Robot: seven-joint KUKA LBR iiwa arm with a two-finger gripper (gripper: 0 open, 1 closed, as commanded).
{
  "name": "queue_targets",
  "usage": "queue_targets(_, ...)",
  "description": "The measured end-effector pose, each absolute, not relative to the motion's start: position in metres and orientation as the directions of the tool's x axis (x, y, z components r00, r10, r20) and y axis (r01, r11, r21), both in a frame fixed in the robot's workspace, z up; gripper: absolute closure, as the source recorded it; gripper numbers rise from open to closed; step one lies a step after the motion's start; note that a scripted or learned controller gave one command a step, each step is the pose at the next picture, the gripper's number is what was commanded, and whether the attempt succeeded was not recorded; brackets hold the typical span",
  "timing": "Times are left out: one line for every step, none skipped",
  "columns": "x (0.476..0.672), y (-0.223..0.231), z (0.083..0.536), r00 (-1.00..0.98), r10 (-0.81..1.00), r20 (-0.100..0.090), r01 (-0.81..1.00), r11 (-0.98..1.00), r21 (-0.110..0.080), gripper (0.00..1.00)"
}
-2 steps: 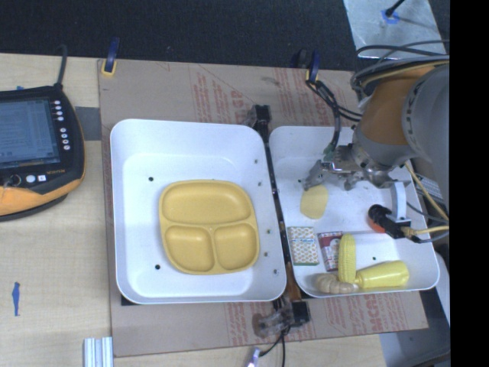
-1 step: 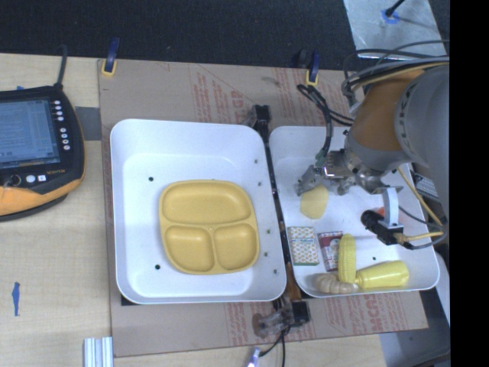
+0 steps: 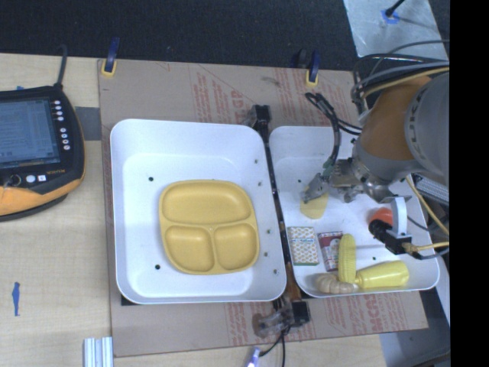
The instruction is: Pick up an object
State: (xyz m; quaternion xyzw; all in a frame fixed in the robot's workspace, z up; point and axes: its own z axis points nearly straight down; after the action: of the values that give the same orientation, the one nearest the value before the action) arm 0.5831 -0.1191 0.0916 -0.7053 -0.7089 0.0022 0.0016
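A slanted overhead view of a pale wooden desk point(image 3: 46, 281) with a brown board on it, and two shallow white bins side by side on the board.

Nearest the camera, along the front edge of the right bin point(image 3: 425, 280), lies a yellow squeeze bottle point(image 3: 380, 274) on its side, with a beige lumpy object point(image 3: 331, 284) touching its left end. A yellow rounded piece point(image 3: 347, 257) stands just above them. To its left sit a small green-and-white patterned card point(image 3: 302, 245) and a small dark red packet point(image 3: 330, 249), close together near the bin's left wall.

The left bin point(image 3: 130, 205) holds a yellow divided plate point(image 3: 208, 225) with three compartments, lying flat in the middle.

Further back in the right bin, a small pale yellow object point(image 3: 314, 207) rests on the bin floor. The jaws point(image 3: 319, 192) are spread, their tips reaching down right at the top of this object; whether they touch it cannot be told. The grey arm point(image 3: 428, 128) with its orange band comes in from the right. An orange and white item point(image 3: 386, 214) lies under the arm, near the right wall.

At the far left of the desk sits a tablet-like control pendant point(image 3: 34, 150) with a dark screen and orange casing. Beyond the desk is dark floor.
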Motion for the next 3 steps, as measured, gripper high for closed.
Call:
queue_targets(0.592, -0.094, 0.092, -0.007, 1.000, -0.002, 1.000, 0.007, -0.003, 0.00)
queue_targets(0.592, -0.095, 0.102, -0.009, 1.000, -0.002, 1.000, 0.009, -0.005, 1.00)
queue_targets(0.592, -0.095, 0.102, -0.009, 1.000, -0.002, 1.000, 0.009, -0.005, 0.00)
